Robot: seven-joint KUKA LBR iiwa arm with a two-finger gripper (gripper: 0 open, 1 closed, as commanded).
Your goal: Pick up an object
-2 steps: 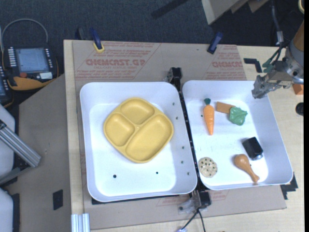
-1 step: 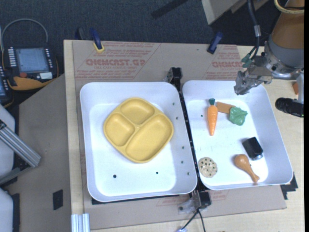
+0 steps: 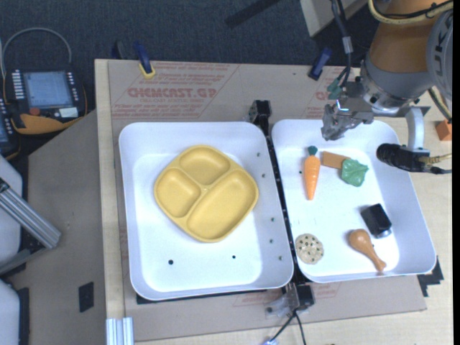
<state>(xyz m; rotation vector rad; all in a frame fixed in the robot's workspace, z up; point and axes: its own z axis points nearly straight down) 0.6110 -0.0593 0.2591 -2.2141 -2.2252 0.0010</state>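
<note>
Approach step, nothing grasped. Gripper (image 3: 338,129) over right bin (image 3: 402,264) far edge; jaws' state: cannot tell. Toy carrot (image 3: 311,175) just below-left of jaws. Next: descend, centre on carrot.

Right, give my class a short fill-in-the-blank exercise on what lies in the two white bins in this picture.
1. The yellow three-compartment plastic plate lies in the ____ bin.
2. The orange toy carrot has a ____ top.
3. The round speckled cookie lies in the same bin as the brown toy drumstick, the ____ bin.
4. The gripper hovers above the right white bin's ____ edge.

Missing words: left; green; right; far
</note>
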